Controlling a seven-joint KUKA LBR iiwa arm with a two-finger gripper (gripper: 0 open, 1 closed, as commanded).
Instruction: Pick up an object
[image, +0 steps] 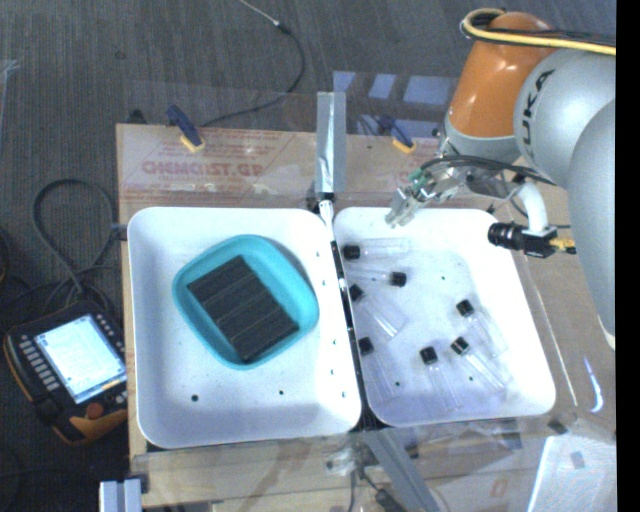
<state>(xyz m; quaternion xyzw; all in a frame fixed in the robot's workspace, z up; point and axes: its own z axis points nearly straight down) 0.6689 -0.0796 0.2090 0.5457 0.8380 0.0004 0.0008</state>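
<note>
Camera view takes in two shallow white bins side by side on the bench. The left bin (160, 400) holds a teal dish (290, 275), and a black ribbed rectangular block (243, 308) lies in that dish, its long axis running on a diagonal from upper left to lower right.

The right bin (520, 385) holds several clear plastic tubes with black caps, scattered and pointing different ways. One tube (375, 252) near the bin's upper left lies roughly level, its cap toward the divider. Another tube (378, 312) just below it runs diagonally from its cap at upper left down to the right. A further tube (478, 362) in the lower right part of the bin also slants, cap at upper left, clear body trailing to the lower right. More black caps sit around the bin's middle and right; their clear bodies are hard to trace against the white floor.

The gripper (400, 214) hangs over the far rim of the right bin, above its upper left part and apart from the tubes. Whether it is spread or pressed together cannot be told from this angle. The grey arm with its orange band (490, 90) enters from the right.
</note>
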